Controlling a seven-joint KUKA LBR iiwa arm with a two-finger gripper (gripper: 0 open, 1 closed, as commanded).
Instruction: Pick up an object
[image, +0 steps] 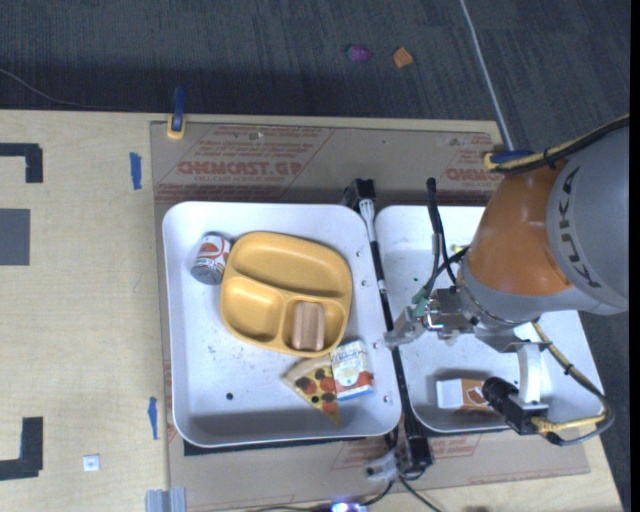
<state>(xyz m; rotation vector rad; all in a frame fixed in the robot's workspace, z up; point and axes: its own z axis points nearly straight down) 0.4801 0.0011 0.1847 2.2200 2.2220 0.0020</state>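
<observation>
In the left bin (185, 330) lies a yellow divided plate (285, 258) with a brown sausage-like piece (307, 325) in its lower right compartment. A tipped soda can (210, 258) touches the plate's upper left edge. A toy pizza slice (314, 384) and a small white carton (351, 368) lie just below the plate. A white and orange box (459, 393) rests at the front of the right bin (408, 250). My gripper (425, 318) hangs over the right bin's left side, close to the divide between the bins and above the box.
The grey and orange arm (530, 250) covers much of the right bin. Black cables (434, 215) run along the gap between the bins. Both bins stand on a cardboard sheet (250, 160) on the wooden bench.
</observation>
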